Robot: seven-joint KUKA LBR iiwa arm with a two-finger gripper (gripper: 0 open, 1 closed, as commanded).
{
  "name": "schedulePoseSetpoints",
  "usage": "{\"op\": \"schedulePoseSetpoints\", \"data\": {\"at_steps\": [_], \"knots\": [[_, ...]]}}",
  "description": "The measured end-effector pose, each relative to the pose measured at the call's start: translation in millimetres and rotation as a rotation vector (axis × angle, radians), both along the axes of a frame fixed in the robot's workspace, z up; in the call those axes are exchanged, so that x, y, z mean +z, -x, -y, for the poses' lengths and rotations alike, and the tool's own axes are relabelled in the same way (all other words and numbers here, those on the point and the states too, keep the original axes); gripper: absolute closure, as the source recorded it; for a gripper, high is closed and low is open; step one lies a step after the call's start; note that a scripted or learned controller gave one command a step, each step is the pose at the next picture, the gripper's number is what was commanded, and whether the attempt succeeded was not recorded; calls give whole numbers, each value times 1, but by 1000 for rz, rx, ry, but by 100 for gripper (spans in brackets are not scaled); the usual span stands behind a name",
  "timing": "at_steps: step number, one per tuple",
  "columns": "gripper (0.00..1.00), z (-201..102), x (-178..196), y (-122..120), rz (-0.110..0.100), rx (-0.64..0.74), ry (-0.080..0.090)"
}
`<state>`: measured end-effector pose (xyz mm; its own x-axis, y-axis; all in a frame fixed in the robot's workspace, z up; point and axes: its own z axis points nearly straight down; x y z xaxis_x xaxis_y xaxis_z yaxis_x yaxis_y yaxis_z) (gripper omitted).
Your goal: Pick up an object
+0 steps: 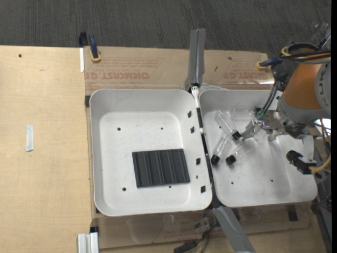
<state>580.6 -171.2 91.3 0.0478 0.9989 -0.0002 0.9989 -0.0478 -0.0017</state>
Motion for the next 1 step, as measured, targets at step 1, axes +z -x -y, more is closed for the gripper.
{"op": "schedulePoseSetpoints", "data": {"at_steps": [1], "knots": [[0, -60, 0, -11, -1, 13, 0]]}}
